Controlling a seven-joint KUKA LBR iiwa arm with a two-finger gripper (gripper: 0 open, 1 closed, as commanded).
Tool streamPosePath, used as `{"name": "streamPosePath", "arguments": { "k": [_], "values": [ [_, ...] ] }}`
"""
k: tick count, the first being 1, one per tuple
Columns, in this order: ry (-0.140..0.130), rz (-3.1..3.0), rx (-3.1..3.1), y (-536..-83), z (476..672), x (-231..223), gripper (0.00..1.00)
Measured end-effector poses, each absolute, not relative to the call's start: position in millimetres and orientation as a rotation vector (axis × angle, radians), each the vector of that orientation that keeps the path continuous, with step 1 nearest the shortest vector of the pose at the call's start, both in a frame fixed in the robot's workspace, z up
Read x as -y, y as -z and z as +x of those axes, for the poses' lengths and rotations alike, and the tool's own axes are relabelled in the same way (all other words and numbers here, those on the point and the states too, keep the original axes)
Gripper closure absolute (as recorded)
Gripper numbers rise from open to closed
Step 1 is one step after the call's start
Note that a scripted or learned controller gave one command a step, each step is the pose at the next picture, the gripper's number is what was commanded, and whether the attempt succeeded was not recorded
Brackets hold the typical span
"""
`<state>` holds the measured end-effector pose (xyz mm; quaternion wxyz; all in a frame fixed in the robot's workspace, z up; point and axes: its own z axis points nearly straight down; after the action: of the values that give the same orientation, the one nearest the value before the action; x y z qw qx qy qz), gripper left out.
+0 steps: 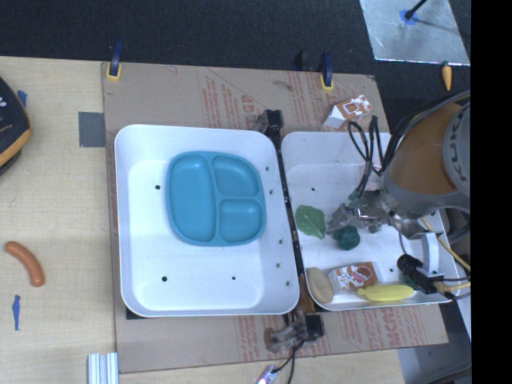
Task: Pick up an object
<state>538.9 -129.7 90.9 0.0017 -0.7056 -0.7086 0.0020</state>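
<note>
My gripper (pixel 350 217) reaches into the right bin (pixel 320 152) from the right, low over its middle. A small dark teal object (pixel 346 238) lies just below its fingertips, and a green leafy piece (pixel 310 221) lies to their left. At the bin's front edge sit a tan round piece (pixel 320 286), a red-and-white packet (pixel 354 277) and a yellow banana (pixel 387 294). The arm's bulk hides how the fingers stand.
The left bin (pixel 144 294) holds a blue divided plate (pixel 215 198). Another red-and-white packet (pixel 350 111) lies on the cardboard behind the right bin. A sausage (pixel 26 262) lies on the bench at far left. Cables hang near the wrist.
</note>
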Motion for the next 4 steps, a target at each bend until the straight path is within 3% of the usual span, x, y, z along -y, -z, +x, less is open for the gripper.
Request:
{"name": "streamPosePath", "arguments": {
  "k": [1, 2, 3, 4],
  "values": [
    [-0.009, -2.212, 2.227, -101.4, 539.2, 130.8, 1.00],
    [-0.008, -2.212, 2.228, -101.4, 539.2, 130.7, 0.00],
    [-0.003, -2.219, 2.223, -92.0, 567.9, 172.1, 0.00],
    [-0.002, -2.216, 2.226, -92.4, 647.9, 211.4, 0.00]
  ]
}}
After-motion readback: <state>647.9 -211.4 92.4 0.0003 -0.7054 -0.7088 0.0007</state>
